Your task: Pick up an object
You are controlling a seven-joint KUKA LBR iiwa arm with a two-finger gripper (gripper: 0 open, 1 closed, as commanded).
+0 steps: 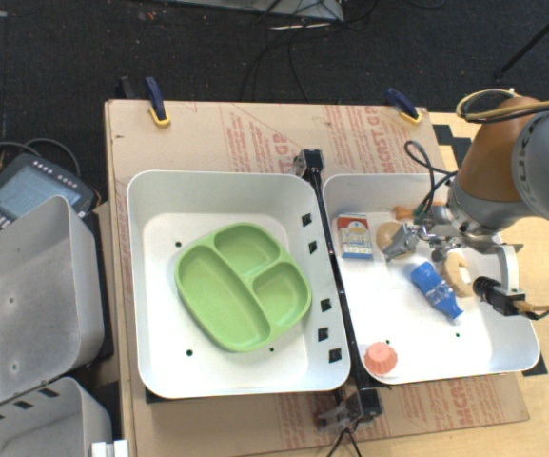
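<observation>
In the right bin (502, 355), my gripper (409, 240) hangs low over the upper middle, right beside a tan rounded object (388, 233). A small red, white and blue box (354, 236) lies just to its left. Below and to the right of the gripper, a blue object (436, 289) lies at a slant, with a pale beige piece (459, 272) next to it. Near the bin's front edge sits a small pink cup (381, 357). Nothing is visibly held.
The left bin (150, 255) holds a green divided plate (244, 285). A black divider (331, 274) runs between the bins. The arm's orange band (491, 160) and a black cable (502, 298) lie over the right bin's right side. Clamps (157, 103) sit at the bench's back edge.
</observation>
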